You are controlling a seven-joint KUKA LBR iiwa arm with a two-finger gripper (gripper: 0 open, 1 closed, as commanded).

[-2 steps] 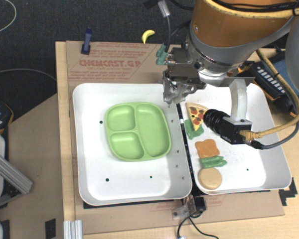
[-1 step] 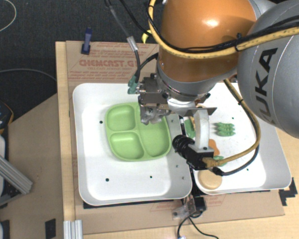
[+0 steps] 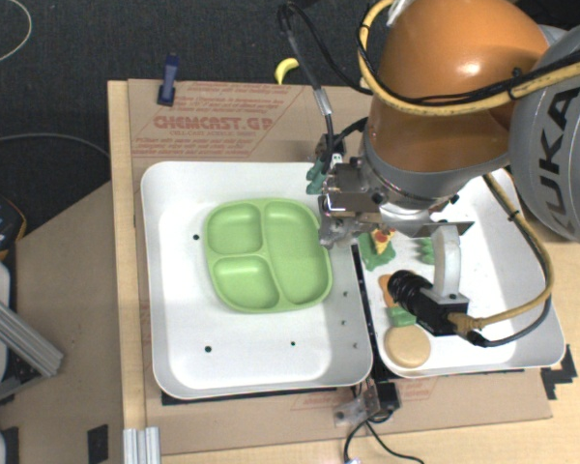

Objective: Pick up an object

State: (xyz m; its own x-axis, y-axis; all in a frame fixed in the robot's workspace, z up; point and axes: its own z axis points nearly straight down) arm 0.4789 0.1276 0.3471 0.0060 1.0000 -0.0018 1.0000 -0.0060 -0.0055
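My gripper (image 3: 352, 220) hangs below the big orange wrist, low over the left edge of the right bin (image 3: 522, 288), close to the wall between the two bins. Just right of it lies a small green, orange and red toy (image 3: 377, 248). A small green piece (image 3: 425, 250) lies a little farther right. A round tan disc (image 3: 407, 348) rests at the front of that bin, with a bit of an orange item (image 3: 395, 313) behind it. The arm covers much of the right bin.
The left bin (image 3: 174, 336) holds a light green divided plate (image 3: 268, 254) near its middle. Both bins sit on a brown cardboard sheet (image 3: 213, 114). A blue clip (image 3: 168, 78) and a yellow item (image 3: 286, 68) lie at the sheet's far edge.
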